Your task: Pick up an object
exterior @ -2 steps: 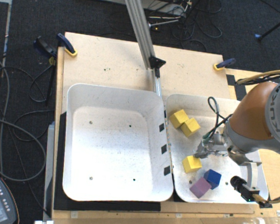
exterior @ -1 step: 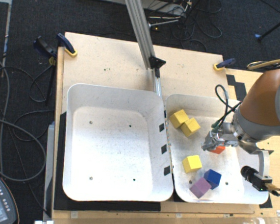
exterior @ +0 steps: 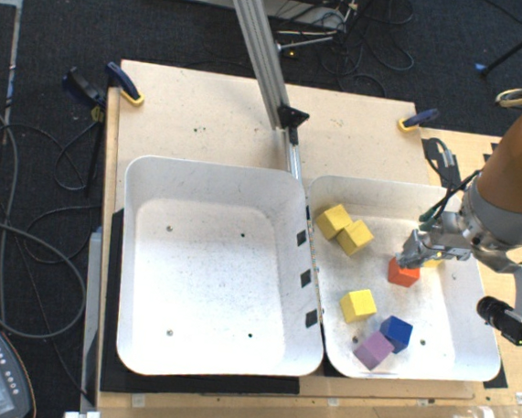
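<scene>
My gripper reaches into the right bin from the right, its tip down right over an orange-red block. The fingers seem to touch the block's top, but their spread is hidden by the wrist. Two yellow blocks lie touching near the bin's left side. A third yellow block sits lower. A blue block and a purple block rest together near the front rim.
The left bin sits beside the right one, sharing a raised divider. A slanted metal pole crosses the bench from the top. Clamps hold the board's back corners.
</scene>
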You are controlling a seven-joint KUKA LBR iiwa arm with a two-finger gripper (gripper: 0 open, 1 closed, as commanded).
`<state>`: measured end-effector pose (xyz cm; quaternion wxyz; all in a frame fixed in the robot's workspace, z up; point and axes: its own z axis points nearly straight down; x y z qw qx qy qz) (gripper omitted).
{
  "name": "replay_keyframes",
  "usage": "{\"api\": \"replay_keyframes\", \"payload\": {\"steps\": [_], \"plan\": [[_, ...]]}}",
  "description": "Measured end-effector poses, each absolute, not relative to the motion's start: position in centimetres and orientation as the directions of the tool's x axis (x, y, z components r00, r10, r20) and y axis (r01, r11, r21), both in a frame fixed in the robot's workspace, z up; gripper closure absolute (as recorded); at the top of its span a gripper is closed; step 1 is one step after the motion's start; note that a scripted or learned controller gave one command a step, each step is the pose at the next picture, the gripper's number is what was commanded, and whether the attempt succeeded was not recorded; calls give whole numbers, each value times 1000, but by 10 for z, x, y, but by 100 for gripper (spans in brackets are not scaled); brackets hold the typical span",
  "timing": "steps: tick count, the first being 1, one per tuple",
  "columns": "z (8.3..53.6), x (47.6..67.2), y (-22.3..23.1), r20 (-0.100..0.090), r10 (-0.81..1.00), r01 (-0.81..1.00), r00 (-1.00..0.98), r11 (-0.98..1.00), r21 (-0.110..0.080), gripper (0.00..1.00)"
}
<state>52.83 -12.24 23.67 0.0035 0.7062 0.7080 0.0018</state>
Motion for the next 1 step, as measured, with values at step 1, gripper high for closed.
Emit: {"api": "replay_keyframes", "payload": {"steps": [1], "plan": [[265,530,-123,-2,1000,1000,-3,3,5,100]]}}
